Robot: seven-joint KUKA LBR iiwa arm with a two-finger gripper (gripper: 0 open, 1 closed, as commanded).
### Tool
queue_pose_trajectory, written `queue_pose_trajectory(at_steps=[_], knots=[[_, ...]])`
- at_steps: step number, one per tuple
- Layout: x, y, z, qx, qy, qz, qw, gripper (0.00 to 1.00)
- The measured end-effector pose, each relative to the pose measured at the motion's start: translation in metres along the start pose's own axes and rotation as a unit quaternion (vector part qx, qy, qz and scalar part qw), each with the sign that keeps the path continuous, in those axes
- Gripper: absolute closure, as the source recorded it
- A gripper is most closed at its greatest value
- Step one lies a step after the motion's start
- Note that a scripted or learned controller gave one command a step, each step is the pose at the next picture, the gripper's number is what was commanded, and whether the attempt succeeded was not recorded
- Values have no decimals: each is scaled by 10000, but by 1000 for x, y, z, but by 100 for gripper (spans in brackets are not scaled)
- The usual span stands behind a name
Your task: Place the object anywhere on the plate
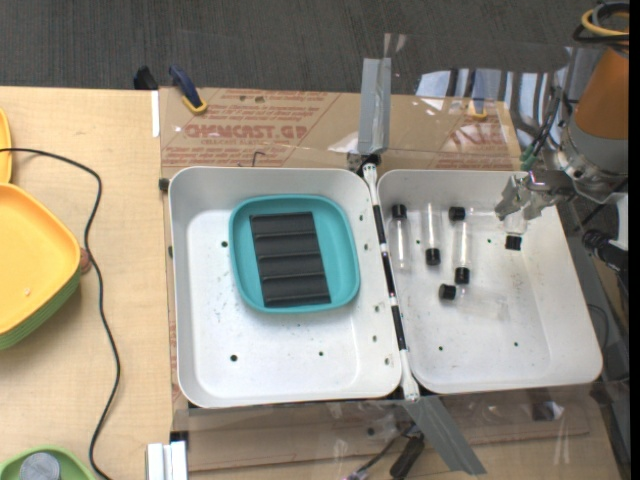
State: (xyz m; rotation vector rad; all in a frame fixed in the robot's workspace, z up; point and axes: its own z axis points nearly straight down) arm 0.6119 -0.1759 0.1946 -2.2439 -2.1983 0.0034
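Reaching in from the right, a grey arm with an orange band holds its gripper (pixel 522 200) above the upper right corner of the right bin (pixel 560 368); whether it is released or clenched cannot be told. Below it, several clear tubes with black caps (pixel 431 236) lie scattered across that bin, none between the fingers. In the left bin (pixel 200 348) sits a teal plate (pixel 340 268) bearing a dark ribbed insert (pixel 289 259). Behind both bins lies brown cardboard (pixel 260 128) printed in red, partly readable as "CHEMCAST GP". Yellow dishes (pixel 30 258) rest on the wooden surface (pixel 120 368) at far left.
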Motion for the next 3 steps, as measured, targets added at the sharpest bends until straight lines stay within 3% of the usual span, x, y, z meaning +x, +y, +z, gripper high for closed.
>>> queue_pose_trajectory(at_steps=[1, 2, 3], knots=[[0, 0, 0, -1, -1, 0, 10000, 0], [-42, 12, -28, -14, -7, -404, 9992, 0], [-46, 12, -120, -7, -3, -495, 9988, 0]])
